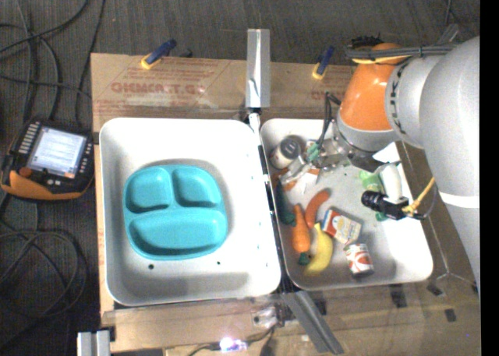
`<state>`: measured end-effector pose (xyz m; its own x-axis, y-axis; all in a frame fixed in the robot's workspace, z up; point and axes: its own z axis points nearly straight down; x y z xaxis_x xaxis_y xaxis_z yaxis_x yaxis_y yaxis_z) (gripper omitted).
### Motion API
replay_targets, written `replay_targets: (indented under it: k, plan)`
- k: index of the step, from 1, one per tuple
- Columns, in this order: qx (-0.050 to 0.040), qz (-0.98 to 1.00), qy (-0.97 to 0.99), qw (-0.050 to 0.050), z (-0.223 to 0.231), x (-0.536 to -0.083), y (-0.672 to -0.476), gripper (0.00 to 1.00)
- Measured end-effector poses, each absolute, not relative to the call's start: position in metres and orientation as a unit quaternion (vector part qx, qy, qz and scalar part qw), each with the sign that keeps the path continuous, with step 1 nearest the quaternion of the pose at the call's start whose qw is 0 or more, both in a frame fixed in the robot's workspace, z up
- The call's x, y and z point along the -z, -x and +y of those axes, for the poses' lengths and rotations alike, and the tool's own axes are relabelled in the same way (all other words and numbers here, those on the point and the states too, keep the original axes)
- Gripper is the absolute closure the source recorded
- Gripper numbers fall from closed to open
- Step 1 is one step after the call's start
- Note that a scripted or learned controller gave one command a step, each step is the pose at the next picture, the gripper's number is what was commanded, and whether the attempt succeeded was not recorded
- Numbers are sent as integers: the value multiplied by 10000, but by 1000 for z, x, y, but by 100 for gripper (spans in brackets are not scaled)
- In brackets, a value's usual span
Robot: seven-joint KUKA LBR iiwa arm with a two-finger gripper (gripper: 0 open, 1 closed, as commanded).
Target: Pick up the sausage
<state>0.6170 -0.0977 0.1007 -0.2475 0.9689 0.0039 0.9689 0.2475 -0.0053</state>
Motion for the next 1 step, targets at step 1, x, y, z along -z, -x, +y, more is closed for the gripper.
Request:
replay_targets:
  k: [1]
  plan:
    - [63, -7759, 6308, -63, -116, -92, -580, 0]
